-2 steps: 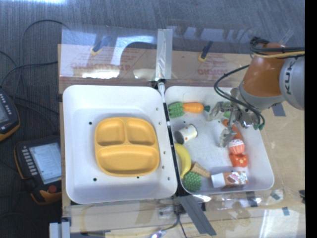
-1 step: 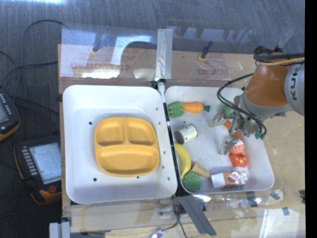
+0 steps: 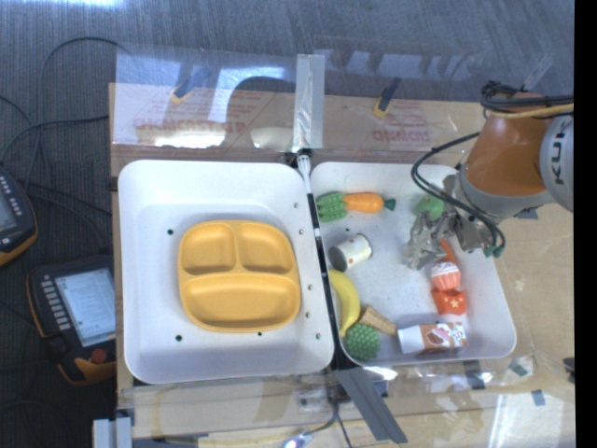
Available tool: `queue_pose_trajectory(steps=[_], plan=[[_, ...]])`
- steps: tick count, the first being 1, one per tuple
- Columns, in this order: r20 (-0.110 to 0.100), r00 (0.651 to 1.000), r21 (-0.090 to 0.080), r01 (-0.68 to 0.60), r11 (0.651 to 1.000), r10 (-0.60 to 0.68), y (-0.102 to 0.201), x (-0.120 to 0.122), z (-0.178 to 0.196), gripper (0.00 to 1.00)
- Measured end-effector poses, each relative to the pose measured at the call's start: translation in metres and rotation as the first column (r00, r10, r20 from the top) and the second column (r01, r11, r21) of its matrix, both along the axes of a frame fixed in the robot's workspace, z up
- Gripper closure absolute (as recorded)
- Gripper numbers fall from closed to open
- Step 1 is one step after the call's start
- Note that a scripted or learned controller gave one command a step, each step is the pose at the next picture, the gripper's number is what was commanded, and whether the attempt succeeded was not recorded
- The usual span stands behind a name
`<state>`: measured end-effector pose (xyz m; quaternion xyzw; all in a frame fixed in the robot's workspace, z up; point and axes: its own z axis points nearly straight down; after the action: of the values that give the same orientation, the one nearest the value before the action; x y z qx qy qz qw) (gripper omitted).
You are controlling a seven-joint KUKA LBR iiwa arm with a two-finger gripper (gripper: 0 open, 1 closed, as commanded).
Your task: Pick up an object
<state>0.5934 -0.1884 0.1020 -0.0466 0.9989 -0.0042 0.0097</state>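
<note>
While the pincer [image 3: 424,243] hangs low in the right bin [image 3: 485,329], grip state unreadable, nearest item: red-and-orange toy [image 3: 448,287], just beside. Advice: centre over it, descend straight, avoid the carrot [image 3: 359,203].

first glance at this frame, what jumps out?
The yellow divided plate sits alone in the middle of the left bin. The right bin is crowded with toy food: a carrot near its top left, a banana along its left wall. The gripper hangs over that bin's upper right part, below the arm's orange band.
</note>
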Motion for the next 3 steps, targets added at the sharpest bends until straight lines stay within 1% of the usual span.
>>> queue_pose_trajectory(steps=[1, 2, 3], plan=[[0.003, 1.0, -0.003, -0.001, 1.0, 0.001, 0.001, 0.001, 0.01, 1.0], [-0.008, 0.966, 0.006, 0.259, 0.966, -0.259, 0.023, 0.048, -0.011, 1.0], [-0.013, 0.966, 0.005, 0.26, 0.966, -0.26, 0.023, 0.046, -0.012, 0.0]])
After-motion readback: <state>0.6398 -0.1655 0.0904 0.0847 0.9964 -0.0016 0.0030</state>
